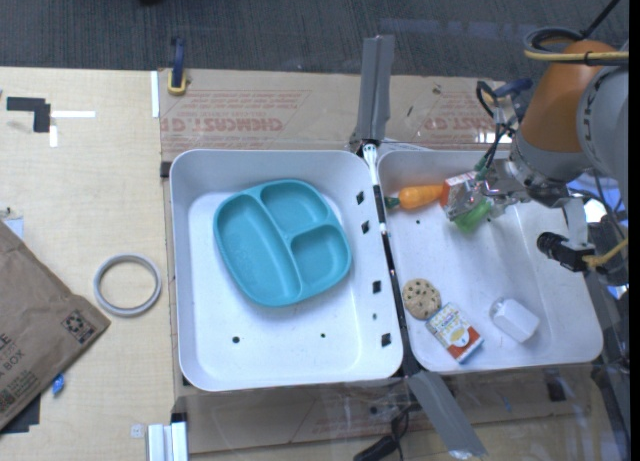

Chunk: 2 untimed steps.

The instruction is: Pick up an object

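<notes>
The pincer (478,192), its grip impossible to tell, crowds a green item (470,212) beside the carrot (420,195), risking a nudge instead of a grasp.

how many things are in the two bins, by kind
divided plate: 1, the teal plate in the left bin
toy food: 2, carrot and cookie in the right bin
small cartons or packs: 2, juice box and the green-and-red item near the end effector
white block: 1
total: 6
</notes>
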Motion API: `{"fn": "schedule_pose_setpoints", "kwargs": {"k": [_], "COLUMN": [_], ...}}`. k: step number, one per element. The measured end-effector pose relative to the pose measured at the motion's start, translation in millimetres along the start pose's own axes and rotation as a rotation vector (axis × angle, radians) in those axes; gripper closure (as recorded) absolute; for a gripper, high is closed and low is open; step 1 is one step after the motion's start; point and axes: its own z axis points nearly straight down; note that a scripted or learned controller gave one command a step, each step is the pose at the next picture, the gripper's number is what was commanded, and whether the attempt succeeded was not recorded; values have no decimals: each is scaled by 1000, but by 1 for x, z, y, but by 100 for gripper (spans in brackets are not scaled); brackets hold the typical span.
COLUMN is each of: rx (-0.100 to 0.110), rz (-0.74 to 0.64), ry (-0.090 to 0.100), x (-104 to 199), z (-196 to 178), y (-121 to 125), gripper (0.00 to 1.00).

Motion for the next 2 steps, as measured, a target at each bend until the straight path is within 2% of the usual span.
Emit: {"fn": "schedule_pose_setpoints", "kwargs": {"k": [1,2], "rx": [1,2], "rz": [193,150], "ry": [0,1], "x": [15,113], "z": [-77,-113], "y": [-27,-2], "gripper": [100,100]}}
